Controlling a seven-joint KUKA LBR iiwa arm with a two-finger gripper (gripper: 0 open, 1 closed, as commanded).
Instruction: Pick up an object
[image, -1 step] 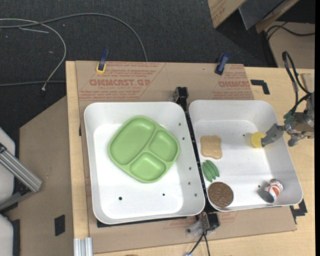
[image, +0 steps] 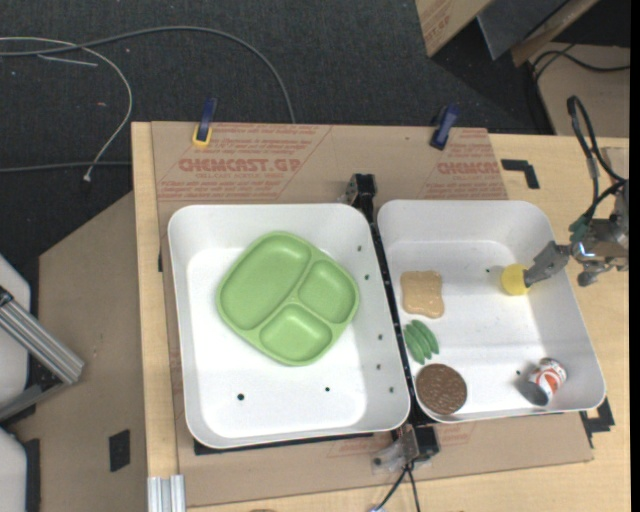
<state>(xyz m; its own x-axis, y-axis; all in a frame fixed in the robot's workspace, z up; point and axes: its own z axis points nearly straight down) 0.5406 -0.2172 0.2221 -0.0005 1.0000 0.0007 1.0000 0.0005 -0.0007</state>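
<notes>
Camera view, gripper (image: 548, 262): at the right rim of the right bin (image: 470, 215), right of frame centre; jaws' spread cannot be told.
Camera view, nearest object: yellow piece (image: 513, 280), touching or just beside the gripper tip; not seen between the jaws.
Camera view, other objects: tan slice (image: 422, 293), green pods (image: 421, 340), brown disc (image: 441, 388), red-and-white item (image: 546, 378); green divided plate (image: 289, 297) in the left bin (image: 205, 400).
Advice: centre over the yellow piece, descend straight, close squarely.
Writing: "CHEMCAST GP" in red on the worktop (image: 250, 160) sheet.
</notes>
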